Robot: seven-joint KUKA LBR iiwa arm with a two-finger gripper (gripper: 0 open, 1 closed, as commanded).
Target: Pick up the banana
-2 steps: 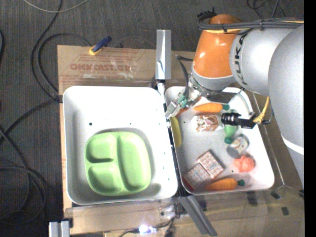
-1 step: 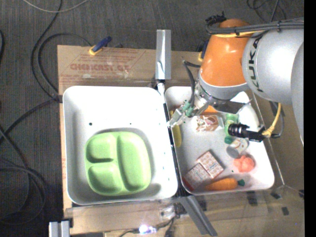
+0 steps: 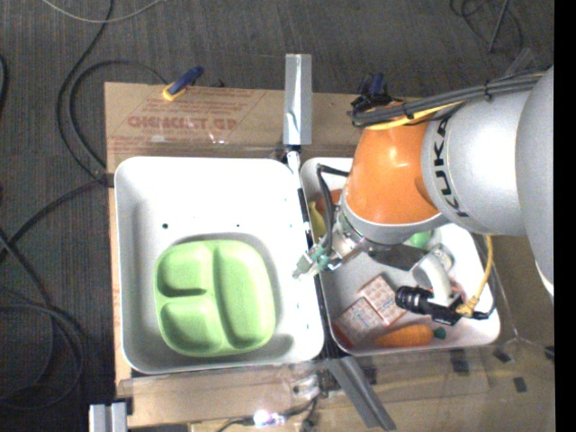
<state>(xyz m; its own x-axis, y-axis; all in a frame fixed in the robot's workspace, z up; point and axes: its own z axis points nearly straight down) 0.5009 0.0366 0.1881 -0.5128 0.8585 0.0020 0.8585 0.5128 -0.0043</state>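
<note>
A sliver of the yellow banana [image 3: 317, 214] shows at the left edge of the right bin [image 3: 486, 331], mostly hidden under the arm's orange wrist band [image 3: 389, 178]. The gripper [image 3: 316, 261] hangs low over the divider between the two bins, just below and in front of that yellow sliver. Nothing can be seen held in it. The arm's grey body covers most of the right bin's back half.
A green divided plate [image 3: 216, 295] lies in the left bin [image 3: 144, 187]. The right bin also holds a patterned box [image 3: 372, 301], an orange carrot [image 3: 407, 336], and a green item [image 3: 419, 238]. A black cable connector [image 3: 423, 301] hangs off the wrist.
</note>
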